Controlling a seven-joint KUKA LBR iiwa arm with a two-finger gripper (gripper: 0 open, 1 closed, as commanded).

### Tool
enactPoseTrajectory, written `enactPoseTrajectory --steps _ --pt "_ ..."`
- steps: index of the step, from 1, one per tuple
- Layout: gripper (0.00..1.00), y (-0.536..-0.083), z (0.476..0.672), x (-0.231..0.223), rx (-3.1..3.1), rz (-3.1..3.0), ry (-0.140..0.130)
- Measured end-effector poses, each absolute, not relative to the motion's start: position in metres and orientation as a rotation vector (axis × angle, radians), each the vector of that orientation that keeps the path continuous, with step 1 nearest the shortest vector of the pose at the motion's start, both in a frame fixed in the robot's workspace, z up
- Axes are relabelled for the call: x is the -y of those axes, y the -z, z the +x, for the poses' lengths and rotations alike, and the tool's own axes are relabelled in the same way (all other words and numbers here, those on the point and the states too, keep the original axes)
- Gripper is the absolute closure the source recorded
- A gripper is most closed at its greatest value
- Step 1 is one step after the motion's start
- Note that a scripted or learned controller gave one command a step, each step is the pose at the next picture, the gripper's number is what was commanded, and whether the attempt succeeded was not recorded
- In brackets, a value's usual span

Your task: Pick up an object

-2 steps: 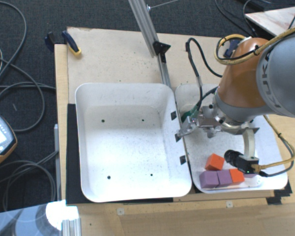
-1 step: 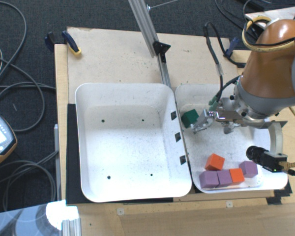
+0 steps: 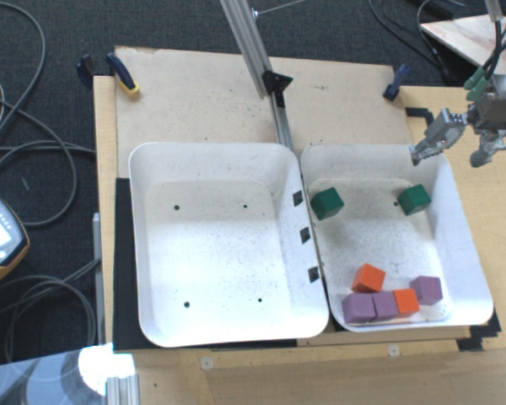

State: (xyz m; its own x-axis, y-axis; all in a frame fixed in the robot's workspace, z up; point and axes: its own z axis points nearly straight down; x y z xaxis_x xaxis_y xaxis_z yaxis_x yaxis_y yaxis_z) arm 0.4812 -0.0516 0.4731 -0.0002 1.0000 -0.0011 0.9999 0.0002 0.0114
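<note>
In the right bin [image 3: 475, 270] lie several small blocks. A green block [image 3: 326, 202] sits near the bin's left wall and a second green block [image 3: 414, 198] lies toward its far right. Along the near edge cluster an orange block [image 3: 369, 278], another orange block [image 3: 405, 302] and three purple blocks [image 3: 359, 307]. My gripper [image 3: 448, 157] hangs over the bin's far right corner, above and to the right of the second green block. Its fingers stand open with nothing between them.
The left bin [image 3: 140, 226] lies beside the right one, divided from it by a shared rim with black clips. A metal pole [image 3: 251, 45] slants across the back of the bench. Blue clamps [image 3: 122, 72] hold the board's far corners.
</note>
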Motion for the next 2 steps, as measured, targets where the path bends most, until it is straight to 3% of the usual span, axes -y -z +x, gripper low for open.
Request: enactPoseTrajectory --steps 1,2 --pt "0.0 -0.475 0.512 0.019 -2.224 2.214 -0.004" --pt "0.0 -0.525 0.512 -0.034 -2.226 2.211 -0.011"
